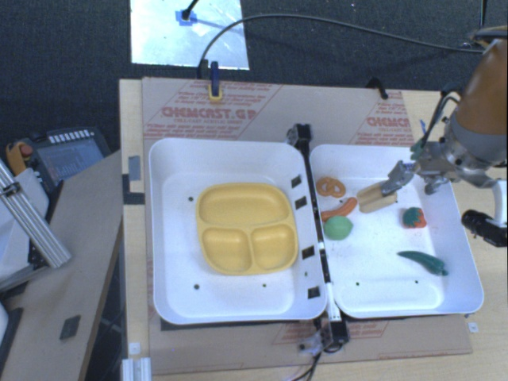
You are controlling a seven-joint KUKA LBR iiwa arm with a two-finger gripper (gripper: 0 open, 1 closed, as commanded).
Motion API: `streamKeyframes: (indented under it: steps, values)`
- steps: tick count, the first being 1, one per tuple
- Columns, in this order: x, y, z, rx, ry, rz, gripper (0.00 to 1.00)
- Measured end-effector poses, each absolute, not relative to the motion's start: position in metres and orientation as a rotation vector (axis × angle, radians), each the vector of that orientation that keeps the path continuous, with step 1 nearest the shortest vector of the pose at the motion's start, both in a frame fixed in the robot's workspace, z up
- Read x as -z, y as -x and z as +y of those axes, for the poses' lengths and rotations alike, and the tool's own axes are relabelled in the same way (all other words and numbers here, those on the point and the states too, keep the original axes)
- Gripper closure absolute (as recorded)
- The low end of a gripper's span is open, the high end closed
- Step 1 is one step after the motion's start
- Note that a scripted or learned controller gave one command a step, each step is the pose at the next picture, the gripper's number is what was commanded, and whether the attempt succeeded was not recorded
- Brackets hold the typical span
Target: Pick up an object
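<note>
Hovering over the right bin [444,296], the gripper [399,176] sat at the tan block [377,198] (grip state unclear), which looked light, rigid, best pinched across its narrow sides.

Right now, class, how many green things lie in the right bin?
2. A green ball sits near the bin's left wall, below the orange piece. A dark green pepper lies toward the lower right. The arm may hide others.

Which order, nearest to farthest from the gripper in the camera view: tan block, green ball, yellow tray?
1. tan block: right bin, at the gripper tips.
2. green ball: right bin, near the divider.
3. yellow tray: left bin, far side of the divider.
</note>
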State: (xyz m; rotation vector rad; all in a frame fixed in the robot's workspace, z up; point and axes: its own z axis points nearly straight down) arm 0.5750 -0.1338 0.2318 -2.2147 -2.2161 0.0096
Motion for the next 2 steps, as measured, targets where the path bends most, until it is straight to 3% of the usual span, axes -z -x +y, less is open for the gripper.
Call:
streamKeyframes:
  steps: [1, 2]
  values:
    - [-0.238, -0.577, -0.133, 0.001, 2.219, -2.225, 0.0]
    - [-0.18, -0.585, -0.137, -0.003, 2.219, -2.222, 0.0]
